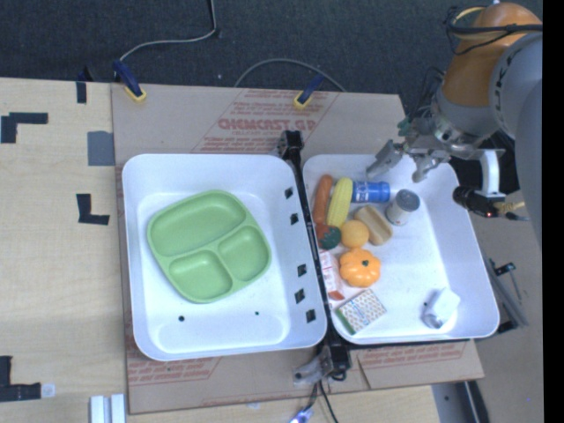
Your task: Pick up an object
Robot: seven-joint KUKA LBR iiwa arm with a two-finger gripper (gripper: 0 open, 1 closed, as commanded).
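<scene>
My gripper (404, 166) hangs over the back edge of the right bin (458, 263), its two grey fingers spread apart with nothing between them. Just below it lie a blue-labelled bottle (372, 192) and a small grey can (404, 206). Along the bin's left side sit a carrot (323, 198), a corn cob (340, 200), a yellow lemon (354, 234), a tan bread piece (377, 226), an orange pumpkin (359, 268), a patterned packet (360, 309) and a red-printed card (329, 276). A small grey-white object (439, 307) lies at the front right.
The left bin (150, 324) holds a green divided plate (209, 245). Both bins rest on a cardboard sheet (247, 122) fixed by yellow-blue clamps (130, 85). Black clips (300, 271) line the wall between the bins. The arm's orange band (480, 60) rises at the right.
</scene>
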